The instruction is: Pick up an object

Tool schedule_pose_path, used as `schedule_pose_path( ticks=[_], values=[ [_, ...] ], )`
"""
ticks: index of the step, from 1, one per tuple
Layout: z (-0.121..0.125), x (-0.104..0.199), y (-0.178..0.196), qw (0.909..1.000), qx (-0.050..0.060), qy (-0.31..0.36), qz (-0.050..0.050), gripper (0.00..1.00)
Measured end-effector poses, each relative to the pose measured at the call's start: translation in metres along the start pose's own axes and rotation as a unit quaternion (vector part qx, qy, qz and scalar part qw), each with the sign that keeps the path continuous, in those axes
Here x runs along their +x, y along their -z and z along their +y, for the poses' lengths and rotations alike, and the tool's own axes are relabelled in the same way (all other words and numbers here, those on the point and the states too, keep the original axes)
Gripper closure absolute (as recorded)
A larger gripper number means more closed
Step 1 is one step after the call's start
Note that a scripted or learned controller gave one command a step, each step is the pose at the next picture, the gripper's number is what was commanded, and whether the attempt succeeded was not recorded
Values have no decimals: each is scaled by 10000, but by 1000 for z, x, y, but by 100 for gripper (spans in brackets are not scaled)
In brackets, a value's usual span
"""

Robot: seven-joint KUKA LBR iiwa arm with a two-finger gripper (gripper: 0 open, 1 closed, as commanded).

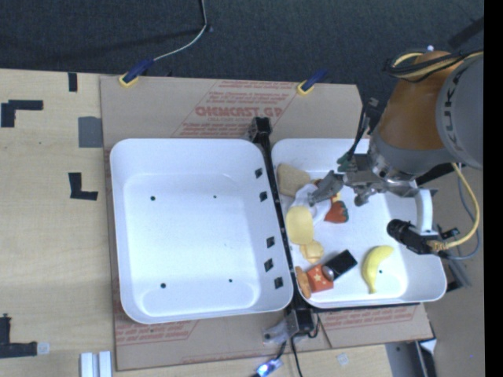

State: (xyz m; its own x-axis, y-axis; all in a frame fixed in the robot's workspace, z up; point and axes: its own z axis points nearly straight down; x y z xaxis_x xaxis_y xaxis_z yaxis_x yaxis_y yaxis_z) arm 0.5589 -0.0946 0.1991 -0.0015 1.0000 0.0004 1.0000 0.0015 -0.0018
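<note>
One "KUKA" arm, two bins.

- white bins: two, side by side, the left bin and the right bin.
- banana: one, yellow, in the right bin.
- black block: one, in the right bin.
- red object: one, small, in the right bin.
- orange-red object: one, at the right bin's near left corner.
- pale yellow objects: two, a larger one and a smaller one.
- tan piece: one.
- arm: one.
</note>
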Motion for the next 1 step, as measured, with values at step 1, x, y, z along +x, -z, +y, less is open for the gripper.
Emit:
schedule_pose_path(
  ticks=[1],
  values=[
    [10, -25, -103, 10000, 4, -17, -23, 0]
  ],
)
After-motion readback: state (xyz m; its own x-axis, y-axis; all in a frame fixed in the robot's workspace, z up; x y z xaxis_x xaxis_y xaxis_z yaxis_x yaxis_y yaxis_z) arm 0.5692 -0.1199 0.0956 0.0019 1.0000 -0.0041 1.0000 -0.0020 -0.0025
